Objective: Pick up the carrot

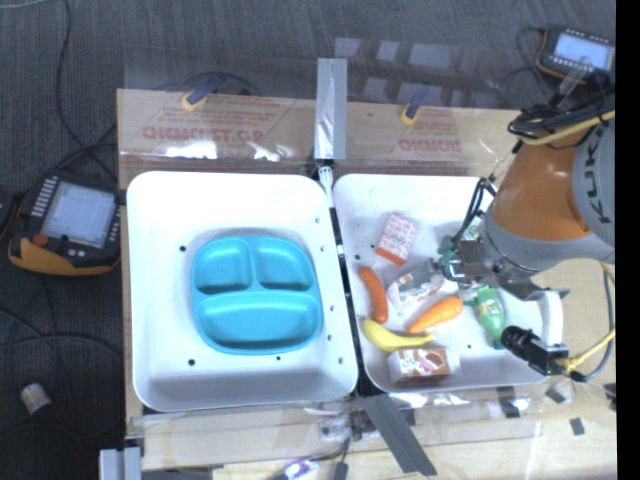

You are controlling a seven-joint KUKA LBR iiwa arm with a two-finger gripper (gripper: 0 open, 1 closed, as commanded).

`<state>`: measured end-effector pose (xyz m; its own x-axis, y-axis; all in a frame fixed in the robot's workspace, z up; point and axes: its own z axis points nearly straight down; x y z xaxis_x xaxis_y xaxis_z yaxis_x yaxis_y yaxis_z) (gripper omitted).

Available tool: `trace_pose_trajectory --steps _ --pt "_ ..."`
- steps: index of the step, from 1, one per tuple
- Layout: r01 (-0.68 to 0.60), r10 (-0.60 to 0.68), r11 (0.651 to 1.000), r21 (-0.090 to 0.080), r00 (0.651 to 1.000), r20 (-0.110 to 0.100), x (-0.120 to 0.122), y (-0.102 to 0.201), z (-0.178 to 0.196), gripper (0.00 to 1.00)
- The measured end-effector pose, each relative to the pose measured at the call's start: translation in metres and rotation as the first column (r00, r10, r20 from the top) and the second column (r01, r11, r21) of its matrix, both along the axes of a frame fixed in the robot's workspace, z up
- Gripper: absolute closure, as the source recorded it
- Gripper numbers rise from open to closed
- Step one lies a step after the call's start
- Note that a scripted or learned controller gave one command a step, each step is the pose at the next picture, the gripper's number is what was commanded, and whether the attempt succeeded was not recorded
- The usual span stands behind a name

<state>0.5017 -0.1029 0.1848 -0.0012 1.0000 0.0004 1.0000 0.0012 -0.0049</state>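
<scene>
On the counter [140, 108] sit two shallow white bins side by side. The left bin [150, 268] carries a turquoise divided plate [257, 293] with three compartments, lying roughly in its middle. The right bin [350, 208] holds the clutter: the carrot [436, 314] lies near the bin's centre, tilted so that its thicker end points up and to the right, its tip down and to the left. Just below and left of it is a yellow banana [392, 335], whose right end comes close to the carrot's tip. Left of both lies an orange-red sausage-shaped item [373, 292], running up and down beside the bin's left wall. A small orange and white carton [397, 237] rests toward the back of the bin, a crumpled white wrapper [412, 286] lies between it and the carrot, and a brown and white box [420, 365] sits at the front edge under the banana. A green bottle [489, 312] lies just to the right of the carrot. The grey arm with its orange band [540, 203] reaches in from the right, and the claw [455, 260] hangs above the carrot's upper end, near the wrapper; whether it is spread or pressed together I cannot tell from this angle, and nothing is visibly pinched in it.
</scene>
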Motion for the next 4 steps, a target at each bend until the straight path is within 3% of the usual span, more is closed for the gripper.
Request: trace_pose_trajectory --steps 1,2,3,4 --pt "0.027 -0.027 1.000 -0.005 0.999 0.024 0.011 -0.036 -0.079 0.00" --pt "-0.131 0.131 0.991 0.000 0.991 0.035 -0.006 -0.061 -0.088 0.00" --pt "-0.345 0.346 0.938 -0.027 0.938 0.035 -0.008 -0.038 -0.089 0.00" --pt "-0.133 0.133 0.991 0.003 0.991 0.001 -0.019 0.003 -0.054 0.00"
